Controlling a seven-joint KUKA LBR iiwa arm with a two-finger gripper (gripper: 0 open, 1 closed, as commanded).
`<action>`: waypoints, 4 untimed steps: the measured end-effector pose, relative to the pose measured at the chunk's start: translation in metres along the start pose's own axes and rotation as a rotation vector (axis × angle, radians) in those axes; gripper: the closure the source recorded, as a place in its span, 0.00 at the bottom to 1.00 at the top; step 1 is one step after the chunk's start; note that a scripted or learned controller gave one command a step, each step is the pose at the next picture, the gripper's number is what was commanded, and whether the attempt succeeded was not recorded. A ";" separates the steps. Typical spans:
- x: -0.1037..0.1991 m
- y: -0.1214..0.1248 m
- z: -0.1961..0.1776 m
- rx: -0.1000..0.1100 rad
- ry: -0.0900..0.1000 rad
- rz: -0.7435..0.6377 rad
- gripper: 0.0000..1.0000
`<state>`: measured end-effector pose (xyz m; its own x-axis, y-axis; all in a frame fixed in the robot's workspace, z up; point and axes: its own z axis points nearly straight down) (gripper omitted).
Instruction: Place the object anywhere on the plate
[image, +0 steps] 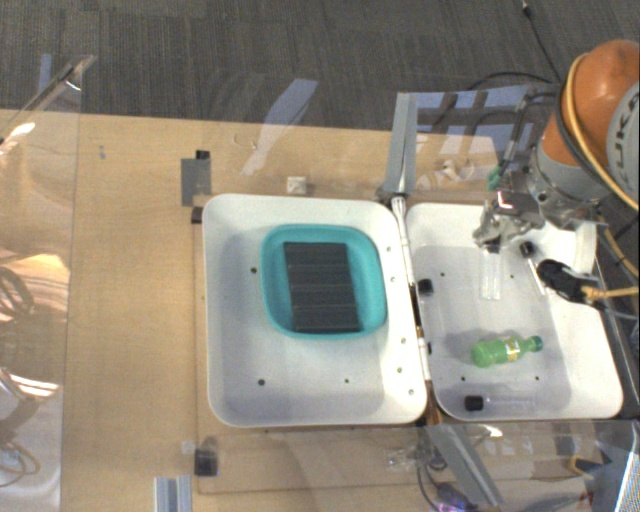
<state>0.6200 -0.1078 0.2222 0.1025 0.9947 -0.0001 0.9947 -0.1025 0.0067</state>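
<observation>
Below, tan bench (120, 300) holds two white bins (230, 390); jaws' state indiscernible over dark carpet (250, 40).

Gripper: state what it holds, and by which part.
Nothing. The gripper hangs over the right bin, fingers bare; the green bottle lies apart below it.

Robot arm (600, 110): grey casing with a rounded orange band above the wrist; metallic claw (497, 262) with pale translucent fingers; black cables trailing alongside.

Two white bins (300, 400) side by side on a wooden bench (110, 300); dark carpet (250, 40) beyond it
</observation>
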 end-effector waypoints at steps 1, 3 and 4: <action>0.053 -0.068 0.037 0.003 0.001 0.018 1.00; 0.119 -0.032 0.037 0.002 0.001 -0.136 0.00; 0.141 -0.022 0.036 0.002 0.002 -0.162 0.00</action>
<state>0.6126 0.0352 0.1856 -0.0589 0.9983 0.0008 0.9983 0.0589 0.0048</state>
